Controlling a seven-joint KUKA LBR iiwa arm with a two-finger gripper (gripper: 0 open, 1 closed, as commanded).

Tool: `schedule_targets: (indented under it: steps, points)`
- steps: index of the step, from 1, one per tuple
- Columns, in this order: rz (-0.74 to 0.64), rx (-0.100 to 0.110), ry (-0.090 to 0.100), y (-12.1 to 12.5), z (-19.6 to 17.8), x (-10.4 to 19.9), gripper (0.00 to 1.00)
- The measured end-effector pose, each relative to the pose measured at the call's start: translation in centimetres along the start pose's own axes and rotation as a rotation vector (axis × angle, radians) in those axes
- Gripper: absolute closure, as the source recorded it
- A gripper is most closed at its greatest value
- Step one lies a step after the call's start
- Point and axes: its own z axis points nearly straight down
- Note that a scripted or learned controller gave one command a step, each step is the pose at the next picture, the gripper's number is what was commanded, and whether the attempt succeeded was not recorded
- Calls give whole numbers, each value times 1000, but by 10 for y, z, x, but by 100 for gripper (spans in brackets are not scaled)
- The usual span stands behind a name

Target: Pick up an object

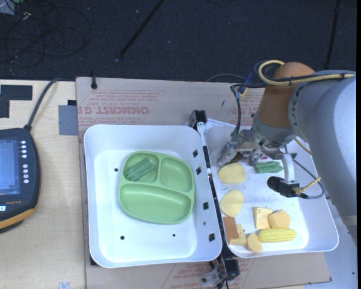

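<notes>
Pale yellow rounded slice of toy food [231, 173], the piece nearest the tool, is taken as the likely pick target; it lies in the right-hand shallow white bin [328, 236], near its left wall. In the camera view the two-finger gripper [236, 153] is seen low over that bin's upper left corner, just above the slice; whether anything is gripped cannot be told, the tip being dark and cluttered by cables. Risks judged: a descent this close to the wall could strike the rim, or the slice could be nudged aside instead of caught. A green flat piece [268, 167], a second yellow slice [231, 203], cheese-coloured wedges [271, 219] and a yellow corn cob [277, 235] are also held there. The left-hand white bin [102, 233] holds a green three-compartment plate [156, 186], with a dark green item [140, 168] in its upper left compartment.
</notes>
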Motion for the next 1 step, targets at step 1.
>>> schedule_targets:
  steps: [1]
  points:
    - [0,0,0,0,0,5,0]
